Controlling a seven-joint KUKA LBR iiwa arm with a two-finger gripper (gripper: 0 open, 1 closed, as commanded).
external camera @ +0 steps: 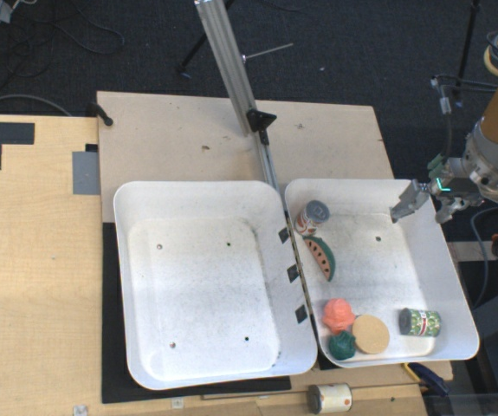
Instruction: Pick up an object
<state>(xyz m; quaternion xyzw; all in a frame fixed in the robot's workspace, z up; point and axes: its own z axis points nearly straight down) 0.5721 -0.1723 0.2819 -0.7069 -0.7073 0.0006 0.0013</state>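
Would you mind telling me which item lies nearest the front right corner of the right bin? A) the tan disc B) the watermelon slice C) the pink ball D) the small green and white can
D: the small green and white can lies on its side by the right bin's front right corner, with the tan disc to its left.

The KUKA iiwa arm (494,150) enters at the right edge as a pale grey rounded housing topped by a tan-orange band, with its wrist tapering into darker grey and black hardware. A small turquoise light glows on the wrist block, beside short black brackets and a thin cable loop. The tool (407,203) is a slim grey finger assembly with angular metal faces, too small in the frame to make out screws or markings.
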